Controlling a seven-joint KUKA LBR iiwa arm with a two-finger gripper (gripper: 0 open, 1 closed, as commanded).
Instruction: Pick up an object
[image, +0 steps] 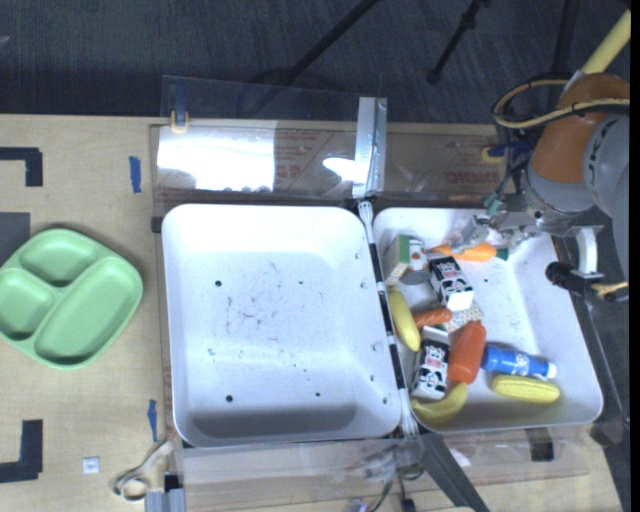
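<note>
Objects for picking lie heaped in the right white bin (560, 395), crowded toward its left wall: a yellow banana (403, 318) along the divider, a second banana (441, 402) curled at the near left corner, an orange bottle-shaped item (465, 353) standing out in the middle, two small black-and-white cartons (450, 281), a blue and white tube (518, 362) and a yellow oblong piece (526, 389) toward the near right. The left white bin (270, 320) shows a bare, lightly scuffed floor. Both bins sit side by side on a pale wooden bench (80, 400) marked with black corner brackets and small strips of blue tape. A green divided plate (68, 296) rests on the bench well to the left of the bins. Clear plastic sheeting (260, 150) stands along the far edge of the bins, catching glare. Beyond the bench the floor is dark grey carpet, crossed by thin black stand legs. The grey arm with its orange band enters from the far right, and its gripper (510, 222) hangs over the far right corner of the right bin, near a small orange item; whether its fingers are parted or closed cannot be told.
</note>
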